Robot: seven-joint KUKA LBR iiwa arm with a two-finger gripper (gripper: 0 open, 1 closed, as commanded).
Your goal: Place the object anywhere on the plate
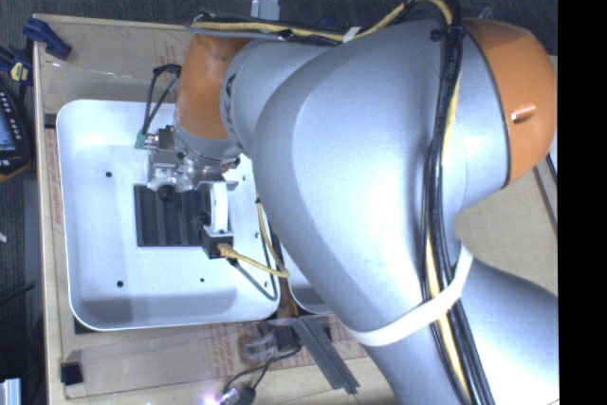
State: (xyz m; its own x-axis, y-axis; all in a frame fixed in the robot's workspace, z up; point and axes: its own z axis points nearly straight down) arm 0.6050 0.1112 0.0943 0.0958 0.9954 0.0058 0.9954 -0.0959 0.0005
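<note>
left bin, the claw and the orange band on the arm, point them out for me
left bin (95, 204), camera view, bare white floor left of the claw
claw (185, 204), camera view, dark finger area below the metal mount
orange band (201, 95), camera view, its curved side above the wrist

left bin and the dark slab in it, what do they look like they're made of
Left bin: likely moulded plastic, glossy white, with rounded corners and soft glare on its floor. Dark slab: matte black with lengthwise ridges, perhaps rubber or plastic; the gripper covers part of it, so this stays uncertain.

arm (379, 166) over bins | pincer (180, 190) low in left bin (95, 204)
</note>
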